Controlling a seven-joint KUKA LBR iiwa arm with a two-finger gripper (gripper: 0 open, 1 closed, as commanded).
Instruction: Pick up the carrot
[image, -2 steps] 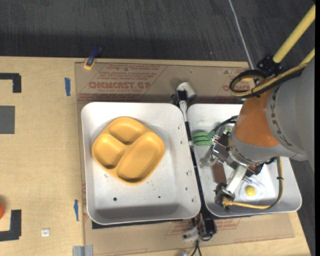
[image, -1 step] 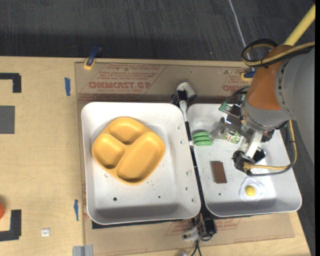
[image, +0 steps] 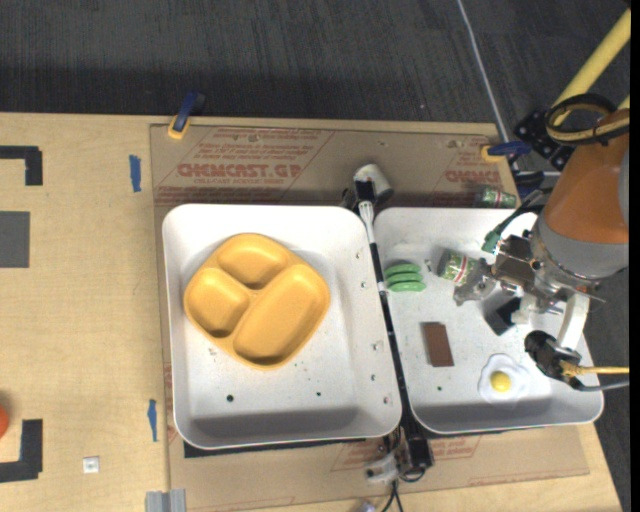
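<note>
In the right bin (image: 420, 405) a little can (image: 455, 267) sits just beside the gripper (image: 474, 283); how open that is, I cannot tell. The carrot may hide under the arm (image: 590, 210), so it could grab the can instead

A lab: taped bench (image: 80, 300), clamped cardboard (image: 250, 160), bins (image: 200, 400).

Carrot: position, pose, state cannot be told (arm (image: 585, 215) covers part of right bin (image: 455, 395)).
</note>
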